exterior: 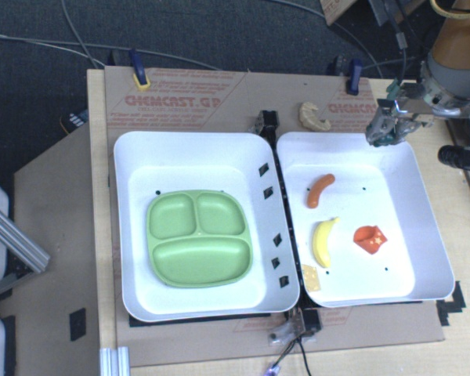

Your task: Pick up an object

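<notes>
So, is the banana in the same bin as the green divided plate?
No, the banana lies in the right bin; the green divided plate is in the left bin.

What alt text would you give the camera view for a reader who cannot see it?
The gripper hovers over the far right corner of the right bin, which holds a sausage, banana, red piece and a small tan piece. The left bin holds a green divided tray.
</notes>
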Robot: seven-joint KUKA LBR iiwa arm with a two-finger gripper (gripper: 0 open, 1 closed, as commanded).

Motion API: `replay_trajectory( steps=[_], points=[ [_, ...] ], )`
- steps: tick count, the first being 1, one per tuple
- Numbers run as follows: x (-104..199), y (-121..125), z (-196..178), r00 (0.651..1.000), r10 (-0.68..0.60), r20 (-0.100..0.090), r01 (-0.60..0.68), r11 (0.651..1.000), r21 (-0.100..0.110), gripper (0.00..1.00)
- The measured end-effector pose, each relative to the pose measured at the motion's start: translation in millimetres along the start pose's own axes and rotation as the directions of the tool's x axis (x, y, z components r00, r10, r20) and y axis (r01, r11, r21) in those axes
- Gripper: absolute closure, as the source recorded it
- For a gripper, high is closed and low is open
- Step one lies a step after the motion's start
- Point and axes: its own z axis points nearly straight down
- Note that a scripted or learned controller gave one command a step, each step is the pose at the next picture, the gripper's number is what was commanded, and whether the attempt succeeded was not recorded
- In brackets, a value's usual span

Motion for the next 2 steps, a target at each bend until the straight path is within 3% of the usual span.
replay_trajectory(
  steps=[2],
  points=[
    [106.2, 4.8, 2.2, 1.0, 0.0, 0.0, 0.0, 1.0, -0.002, 1.0]
  ],
)
